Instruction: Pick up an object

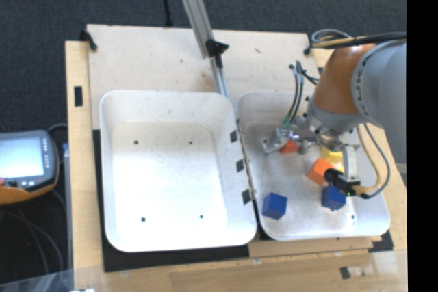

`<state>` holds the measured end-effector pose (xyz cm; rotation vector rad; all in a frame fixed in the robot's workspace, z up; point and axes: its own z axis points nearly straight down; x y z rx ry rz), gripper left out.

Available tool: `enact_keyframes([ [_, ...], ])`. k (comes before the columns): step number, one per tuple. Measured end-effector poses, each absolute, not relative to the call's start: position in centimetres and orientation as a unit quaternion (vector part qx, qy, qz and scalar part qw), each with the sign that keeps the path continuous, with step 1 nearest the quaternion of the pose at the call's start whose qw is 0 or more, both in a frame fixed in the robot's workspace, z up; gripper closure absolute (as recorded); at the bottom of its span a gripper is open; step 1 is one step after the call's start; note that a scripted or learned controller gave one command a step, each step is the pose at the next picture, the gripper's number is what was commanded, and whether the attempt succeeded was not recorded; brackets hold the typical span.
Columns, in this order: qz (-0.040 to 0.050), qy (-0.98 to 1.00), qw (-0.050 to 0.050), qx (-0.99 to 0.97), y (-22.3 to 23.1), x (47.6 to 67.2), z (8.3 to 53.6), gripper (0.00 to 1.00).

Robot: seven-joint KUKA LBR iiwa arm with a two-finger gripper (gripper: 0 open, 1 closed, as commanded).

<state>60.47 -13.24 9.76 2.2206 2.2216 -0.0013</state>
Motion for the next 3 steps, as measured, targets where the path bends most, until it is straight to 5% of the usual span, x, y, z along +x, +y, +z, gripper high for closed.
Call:
enact_keyframes([
  [1, 0.0010, 0.708, 0.001, 0.706, -13.6, 62.4, 9.7, 0.00],
  [2, 0.0019, 0.707, 0.002, 0.707, -13.7, 62.4, 10.8, 1.00],
  [3, 0.0022, 0.710, 0.002, 0.704, -8.2, 66.5, 9.8, 1.00],
])
